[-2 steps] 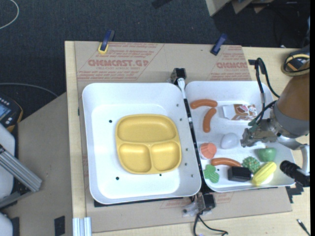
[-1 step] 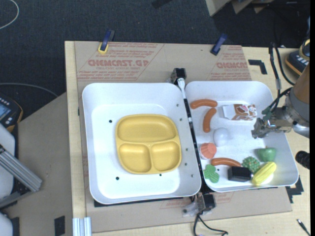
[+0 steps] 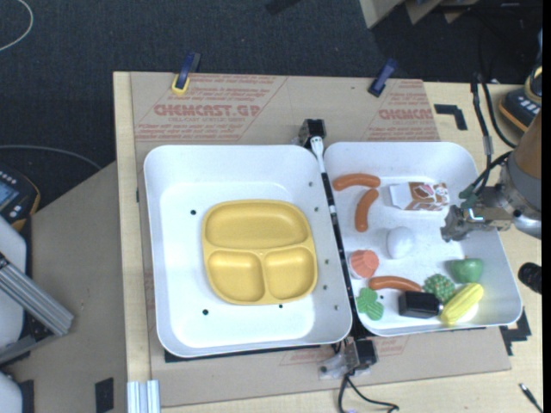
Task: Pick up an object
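Note:
The right bin [image 3: 465, 157] holds several small toy foods. Two orange sausages [image 3: 356, 181] [image 3: 365, 209] lie at its upper left, with a white-and-brown carton [image 3: 419, 195] beside them. A white egg-like ball [image 3: 399, 242] sits mid-bin. Along the front lie a pink round piece [image 3: 363, 262], a third sausage [image 3: 394, 283], a green leafy piece [image 3: 369, 303], a black block [image 3: 419, 304], broccoli [image 3: 439, 286], yellow corn [image 3: 462, 303] and a green pepper [image 3: 467, 270]. My gripper [image 3: 455, 227] hangs over the bin's right side, just above the green pepper, with nothing visibly held.
The left bin [image 3: 168, 231] holds a yellow divided plate [image 3: 258, 249]. A black clamp [image 3: 312, 132] sits where the bins meet at the back. Cardboard lines the bench under both bins, and cables run along the right edge.

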Motion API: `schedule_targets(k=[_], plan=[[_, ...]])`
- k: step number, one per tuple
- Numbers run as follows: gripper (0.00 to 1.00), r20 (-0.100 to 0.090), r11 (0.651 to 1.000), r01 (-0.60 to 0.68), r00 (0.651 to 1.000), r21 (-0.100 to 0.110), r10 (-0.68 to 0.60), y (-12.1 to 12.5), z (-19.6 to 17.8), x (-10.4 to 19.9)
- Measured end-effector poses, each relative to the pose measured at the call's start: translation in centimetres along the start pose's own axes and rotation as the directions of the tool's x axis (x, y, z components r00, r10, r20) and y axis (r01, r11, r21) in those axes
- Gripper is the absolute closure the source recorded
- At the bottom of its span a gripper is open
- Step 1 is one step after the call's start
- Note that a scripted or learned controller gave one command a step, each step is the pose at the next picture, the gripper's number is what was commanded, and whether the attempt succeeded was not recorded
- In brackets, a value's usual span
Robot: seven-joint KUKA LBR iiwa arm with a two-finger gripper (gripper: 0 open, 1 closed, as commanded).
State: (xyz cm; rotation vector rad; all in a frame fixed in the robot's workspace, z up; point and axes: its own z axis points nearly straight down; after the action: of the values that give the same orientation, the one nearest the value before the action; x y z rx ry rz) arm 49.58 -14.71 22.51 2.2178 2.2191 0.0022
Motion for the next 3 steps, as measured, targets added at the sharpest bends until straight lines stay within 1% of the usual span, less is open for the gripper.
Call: schedule_targets(k=[1, 2, 3], plan=[[1.0, -0.002, 1.0, 0.006, 1.0, -0.001, -0.006, 1.0, -0.7, 6.1], [1.0, -0.004, 1.0, 0.005, 1.0, 0.006, -0.005, 2.0, 0.6, 11.2], [1.0, -0.004, 1.0, 0.007, 1.0, 0.0, -0.007, 3.2, -0.6, 17.0]])
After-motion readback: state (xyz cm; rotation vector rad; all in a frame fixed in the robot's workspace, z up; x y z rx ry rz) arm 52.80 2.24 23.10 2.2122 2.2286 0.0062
